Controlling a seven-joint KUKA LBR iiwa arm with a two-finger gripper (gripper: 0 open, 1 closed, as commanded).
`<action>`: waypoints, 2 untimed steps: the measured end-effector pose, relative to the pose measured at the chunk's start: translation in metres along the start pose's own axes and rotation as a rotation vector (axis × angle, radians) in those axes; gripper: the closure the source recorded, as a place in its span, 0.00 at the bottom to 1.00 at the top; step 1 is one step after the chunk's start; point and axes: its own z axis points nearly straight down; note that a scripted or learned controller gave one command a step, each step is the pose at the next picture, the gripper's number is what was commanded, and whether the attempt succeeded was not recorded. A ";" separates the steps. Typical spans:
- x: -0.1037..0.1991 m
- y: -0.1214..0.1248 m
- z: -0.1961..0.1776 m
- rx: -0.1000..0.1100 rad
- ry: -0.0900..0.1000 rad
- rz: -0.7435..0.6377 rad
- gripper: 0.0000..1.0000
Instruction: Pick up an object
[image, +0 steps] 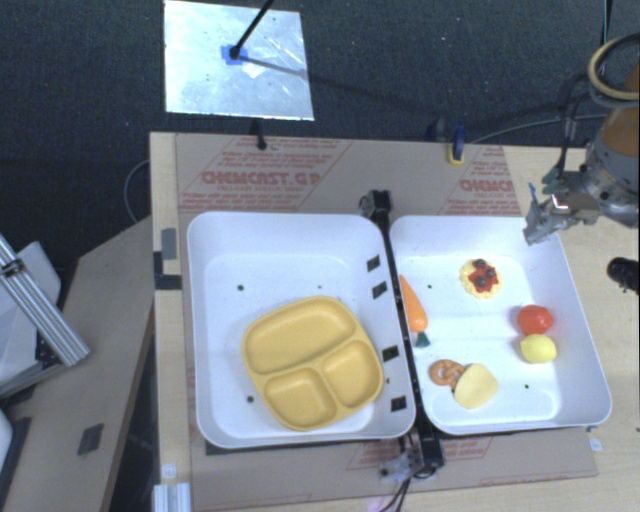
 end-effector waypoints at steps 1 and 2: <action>0.044 0.006 0.014 0.005 0.003 -0.004 1.00; 0.103 0.009 0.031 0.006 0.003 -0.005 1.00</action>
